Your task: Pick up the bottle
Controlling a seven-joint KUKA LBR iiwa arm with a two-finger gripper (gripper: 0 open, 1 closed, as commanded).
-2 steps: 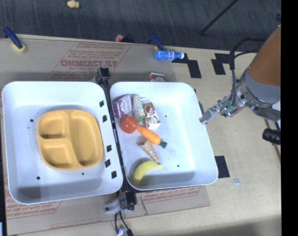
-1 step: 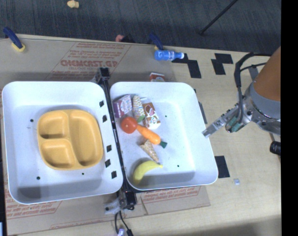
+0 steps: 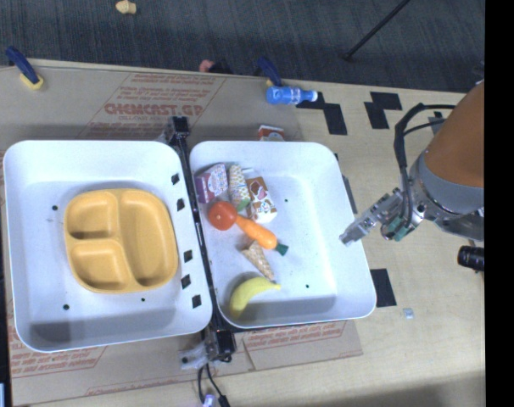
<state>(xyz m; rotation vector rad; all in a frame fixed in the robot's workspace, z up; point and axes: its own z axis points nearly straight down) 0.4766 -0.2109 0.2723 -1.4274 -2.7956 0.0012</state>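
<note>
Gripper (image 3: 369,224), grip state unclear, beside bin; blue bottle (image 3: 288,96) on "CHEMCAST GP" cardboard (image 3: 155,100).

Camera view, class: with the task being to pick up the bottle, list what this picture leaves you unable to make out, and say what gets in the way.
- Hand, camera view: small and blurred over the right bin's rim; finger state unreadable.
- Blue bottle on the bench: too small to read any label.
- Snack packets: overlapping, print too small.
- Arm: cut off at the right.
</note>
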